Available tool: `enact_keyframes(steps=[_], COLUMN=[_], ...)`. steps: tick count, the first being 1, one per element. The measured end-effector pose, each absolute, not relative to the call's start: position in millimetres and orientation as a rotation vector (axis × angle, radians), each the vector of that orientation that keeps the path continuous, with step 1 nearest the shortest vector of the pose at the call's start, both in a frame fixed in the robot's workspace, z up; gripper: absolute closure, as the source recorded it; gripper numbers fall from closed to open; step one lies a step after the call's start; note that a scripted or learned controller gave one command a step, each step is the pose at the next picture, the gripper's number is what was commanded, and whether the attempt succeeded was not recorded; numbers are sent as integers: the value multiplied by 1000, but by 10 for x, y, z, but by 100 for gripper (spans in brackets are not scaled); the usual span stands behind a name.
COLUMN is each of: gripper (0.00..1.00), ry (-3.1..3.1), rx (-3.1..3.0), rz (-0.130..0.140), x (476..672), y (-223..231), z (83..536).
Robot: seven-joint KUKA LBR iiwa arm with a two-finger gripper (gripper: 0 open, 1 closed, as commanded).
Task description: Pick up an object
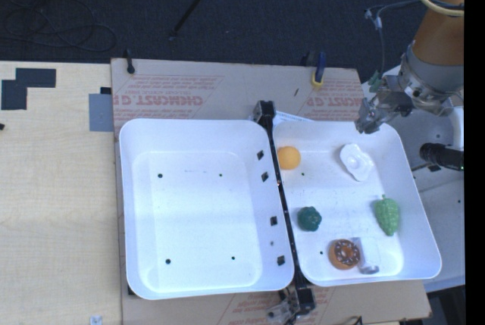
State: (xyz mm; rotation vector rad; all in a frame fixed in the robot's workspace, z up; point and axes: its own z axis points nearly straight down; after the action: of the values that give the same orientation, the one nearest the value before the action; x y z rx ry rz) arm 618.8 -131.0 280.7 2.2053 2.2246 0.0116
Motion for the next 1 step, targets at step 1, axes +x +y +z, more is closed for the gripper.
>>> enact_keyframes(steps=[1], gripper=[100], ry=[2221], rx=[2213], rz=[7], x=[6311], y=[-1047], z=[3517])
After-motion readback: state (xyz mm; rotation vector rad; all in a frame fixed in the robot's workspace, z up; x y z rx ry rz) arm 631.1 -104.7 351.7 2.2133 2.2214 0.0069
